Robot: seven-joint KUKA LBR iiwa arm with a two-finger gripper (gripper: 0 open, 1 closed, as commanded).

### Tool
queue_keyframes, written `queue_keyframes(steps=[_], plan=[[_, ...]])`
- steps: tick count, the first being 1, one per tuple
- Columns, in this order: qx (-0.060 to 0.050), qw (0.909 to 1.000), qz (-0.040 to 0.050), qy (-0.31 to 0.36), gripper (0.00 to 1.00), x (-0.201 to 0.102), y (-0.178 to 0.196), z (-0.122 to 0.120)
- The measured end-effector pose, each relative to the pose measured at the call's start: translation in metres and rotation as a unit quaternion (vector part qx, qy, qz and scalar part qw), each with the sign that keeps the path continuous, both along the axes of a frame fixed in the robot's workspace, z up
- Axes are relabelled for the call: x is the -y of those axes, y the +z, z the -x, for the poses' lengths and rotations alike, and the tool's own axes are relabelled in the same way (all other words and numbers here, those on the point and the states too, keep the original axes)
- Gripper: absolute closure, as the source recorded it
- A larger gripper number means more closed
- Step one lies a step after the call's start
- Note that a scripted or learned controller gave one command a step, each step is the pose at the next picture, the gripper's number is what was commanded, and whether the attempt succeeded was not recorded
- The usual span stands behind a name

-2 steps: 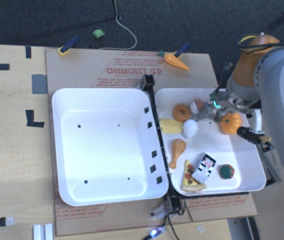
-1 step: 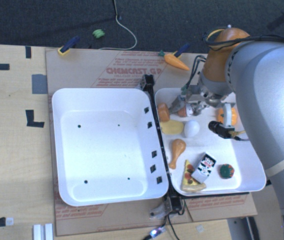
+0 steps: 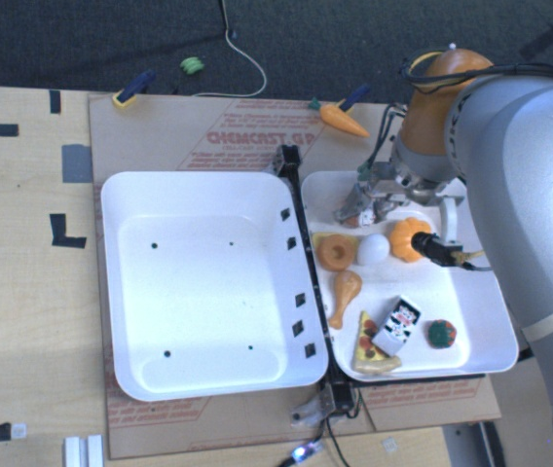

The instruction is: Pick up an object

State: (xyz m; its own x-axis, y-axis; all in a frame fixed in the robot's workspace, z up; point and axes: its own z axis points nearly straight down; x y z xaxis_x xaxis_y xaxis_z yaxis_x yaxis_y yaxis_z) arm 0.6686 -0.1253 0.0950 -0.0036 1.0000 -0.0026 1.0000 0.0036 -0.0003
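Reaching: the grey arm is seen coming in from the right, its tool [image 3: 364,202] lowered over the far part of the right bin [image 3: 481,305].
Tool state: whether the tool is open or closed cannot be told; nothing is seen held in it.
Candidate objects: a brown ring-shaped toy [image 3: 336,252], a white ball [image 3: 373,250] and an orange round toy [image 3: 410,238] are lined up across the middle of the right bin.
Key relation: the ring and the white ball are placed just on the near side of the tool, the ball almost directly nearer, the ring slightly to the left; a short move toward the near edge is judged to be needed.
Other contents: a drumstick-shaped toy [image 3: 344,296], with its long axis running near-left to far-right, a pizza slice [image 3: 371,351], a black-and-white box [image 3: 396,325] and a green-and-red piece [image 3: 440,334] are found nearer still.
Left bin [image 3: 135,222]: set beside the right one on the tabletop.
Progress: nothing is judged to be picked yet.
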Motion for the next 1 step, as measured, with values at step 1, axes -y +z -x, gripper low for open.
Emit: queue_keyframes(steps=[1], plan=[[0.002, 1.0, -0.0033, 0.002, 1.0, -0.0877, 0.095, 0.056]])
